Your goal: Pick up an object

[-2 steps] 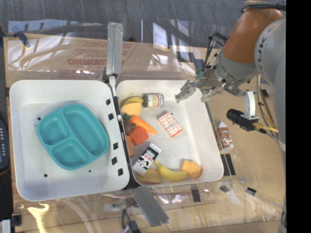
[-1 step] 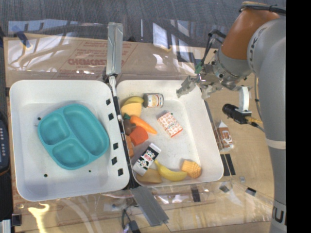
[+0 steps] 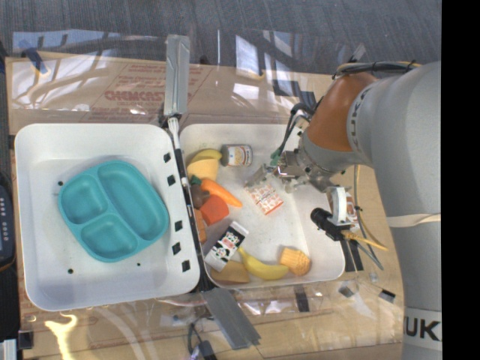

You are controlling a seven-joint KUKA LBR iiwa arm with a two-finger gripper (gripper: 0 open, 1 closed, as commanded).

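Nearest you, the grey arm (image 3: 405, 201) fills the right side of the view, its lower casing showing the white letters "UK" cut off at the edge, and its orange band (image 3: 334, 118) sits just above the wrist. The arm reaches over the right bin (image 3: 322, 265), and the gripper (image 3: 271, 172) hangs low over the middle of that bin, just above and touching or nearly touching a small white packet with a red pattern (image 3: 265, 198); you cannot tell from here whether its fingers are apart or together, and nothing shows clearly between them. The print on the packet is too small to read. In the same bin you see a small jar with a pale label (image 3: 237, 155) near the far wall, a yellow lemon-like fruit (image 3: 204, 163) beside it, an orange carrot (image 3: 221, 193) and a red-orange piece (image 3: 214, 210) along the divider, a black-and-white carton (image 3: 226, 245) whose label is unreadable, a banana (image 3: 262, 267) lying along the near wall, and a corn cob (image 3: 295, 260) touching the banana's end. The left bin (image 3: 45, 276) holds a teal divided plate (image 3: 112, 210) with three compartments. On the clear sheet behind the bins, red mirrored lettering (image 3: 133, 94) shows, but you cannot make it out reliably.
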